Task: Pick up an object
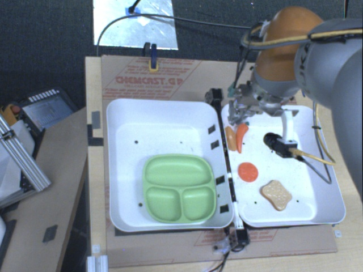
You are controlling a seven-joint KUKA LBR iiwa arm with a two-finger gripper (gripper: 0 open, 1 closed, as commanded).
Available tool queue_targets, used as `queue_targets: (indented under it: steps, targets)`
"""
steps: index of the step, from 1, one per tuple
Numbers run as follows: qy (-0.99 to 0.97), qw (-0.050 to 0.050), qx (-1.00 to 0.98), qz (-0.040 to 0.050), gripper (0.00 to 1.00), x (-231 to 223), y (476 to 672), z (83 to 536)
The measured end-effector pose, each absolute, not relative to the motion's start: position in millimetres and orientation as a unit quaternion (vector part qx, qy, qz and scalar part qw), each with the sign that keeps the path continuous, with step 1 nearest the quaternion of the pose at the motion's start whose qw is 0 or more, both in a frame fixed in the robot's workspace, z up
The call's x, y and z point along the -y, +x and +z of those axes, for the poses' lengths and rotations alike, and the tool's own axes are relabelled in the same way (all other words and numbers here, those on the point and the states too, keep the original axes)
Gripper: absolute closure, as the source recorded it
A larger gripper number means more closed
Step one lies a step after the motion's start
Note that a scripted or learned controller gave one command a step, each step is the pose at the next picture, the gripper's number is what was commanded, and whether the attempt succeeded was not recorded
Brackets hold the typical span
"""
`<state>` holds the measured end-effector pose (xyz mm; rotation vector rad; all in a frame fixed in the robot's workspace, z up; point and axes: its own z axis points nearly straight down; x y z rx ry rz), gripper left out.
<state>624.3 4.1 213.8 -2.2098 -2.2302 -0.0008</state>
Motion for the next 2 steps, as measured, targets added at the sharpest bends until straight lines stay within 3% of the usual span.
queue_targets:
  steps: [1, 2]
  targets:
    - [-0.704, 0.001, 0.710, -0.0007, 1.00, -58.5, 618.5, 209.7]
    - [-0.704, 0.001, 0.710, -0.0005, 1.00, -101.0, 599.0, 219.1]
